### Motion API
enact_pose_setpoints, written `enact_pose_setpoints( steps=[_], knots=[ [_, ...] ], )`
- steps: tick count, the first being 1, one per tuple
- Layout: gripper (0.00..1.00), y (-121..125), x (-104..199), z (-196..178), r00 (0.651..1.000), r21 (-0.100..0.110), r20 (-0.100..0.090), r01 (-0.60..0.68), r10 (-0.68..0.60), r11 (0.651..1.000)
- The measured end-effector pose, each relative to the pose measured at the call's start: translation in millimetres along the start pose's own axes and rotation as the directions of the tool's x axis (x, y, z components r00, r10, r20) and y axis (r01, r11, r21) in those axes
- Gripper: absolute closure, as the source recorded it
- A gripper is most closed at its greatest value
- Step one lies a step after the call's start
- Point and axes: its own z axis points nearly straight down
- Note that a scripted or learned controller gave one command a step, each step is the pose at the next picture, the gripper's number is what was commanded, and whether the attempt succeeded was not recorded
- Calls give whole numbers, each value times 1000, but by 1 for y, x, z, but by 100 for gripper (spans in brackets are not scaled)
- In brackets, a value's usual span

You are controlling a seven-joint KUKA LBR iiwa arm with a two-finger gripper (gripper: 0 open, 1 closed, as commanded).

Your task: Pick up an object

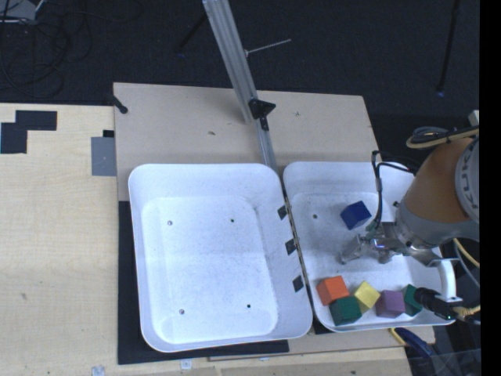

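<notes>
- Two shallow white bins are seen side by side on the table (329, 124); the left bin (149, 210) carries no blocks; the right bin (321, 182) carries all of them.
- Five blocks are counted in the right bin: a blue block (355, 214) near the middle, lying apart from the rest; an orange block (332, 289), a dark green block (345, 311), a yellow block (366, 294) and a purple block (390, 303) bunched along the near rim, several touching.
- The gripper (354, 252) is placed low in the right bin, just below the blue block and above the bunch; nothing is seen between its jaws; whether the jaws are parted or closed cannot be told.
- Step judged: approach, no grasp yet made.
- Next move judged: one block is to be singled out; the blue one looks easiest, being free on all sides; the jaws must be brought astride it, then closed and lifted; the bunched blocks would likely be nudged together.
- No brand, label or writing can be read.
</notes>
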Motion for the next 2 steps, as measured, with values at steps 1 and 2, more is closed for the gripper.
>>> enact_pose_setpoints(
  steps=[1, 2],
  knots=[
    [0, 95, 0, 2, 1000, -12, 4, 2, -2, 1000],
    [100, 92, 0, -7, 1000, -3, 3, 5, -5, 1000]
  ],
)
